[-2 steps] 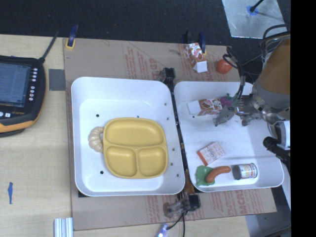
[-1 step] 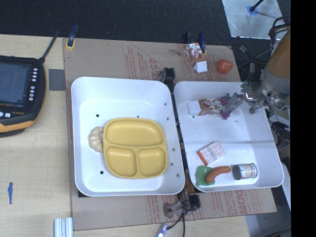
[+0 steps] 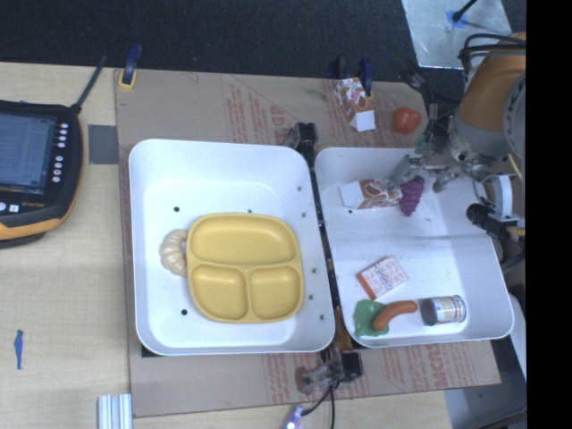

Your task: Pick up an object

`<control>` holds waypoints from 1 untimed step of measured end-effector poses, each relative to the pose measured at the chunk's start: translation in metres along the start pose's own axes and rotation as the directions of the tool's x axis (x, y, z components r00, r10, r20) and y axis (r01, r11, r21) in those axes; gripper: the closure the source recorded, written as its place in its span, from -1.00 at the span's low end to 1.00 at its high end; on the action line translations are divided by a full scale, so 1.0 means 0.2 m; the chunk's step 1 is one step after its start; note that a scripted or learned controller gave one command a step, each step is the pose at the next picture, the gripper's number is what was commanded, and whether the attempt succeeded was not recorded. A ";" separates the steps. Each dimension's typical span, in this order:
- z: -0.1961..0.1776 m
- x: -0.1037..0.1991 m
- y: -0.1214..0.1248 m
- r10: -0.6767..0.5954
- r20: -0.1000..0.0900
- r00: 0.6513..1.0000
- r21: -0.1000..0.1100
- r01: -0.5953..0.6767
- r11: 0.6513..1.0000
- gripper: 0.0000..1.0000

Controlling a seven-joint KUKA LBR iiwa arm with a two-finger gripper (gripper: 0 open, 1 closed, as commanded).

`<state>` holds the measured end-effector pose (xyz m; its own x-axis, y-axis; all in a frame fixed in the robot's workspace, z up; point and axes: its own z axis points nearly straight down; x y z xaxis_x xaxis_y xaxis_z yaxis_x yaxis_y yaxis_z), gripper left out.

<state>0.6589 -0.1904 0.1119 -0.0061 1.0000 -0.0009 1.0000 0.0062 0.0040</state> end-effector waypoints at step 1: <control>-0.06 0.00 0.01 -0.004 0.001 1.000 -0.003 0.004 1.000 1.00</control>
<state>0.6606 -0.1904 0.1245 -0.0104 0.9999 -0.0020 0.9999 0.0105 0.0074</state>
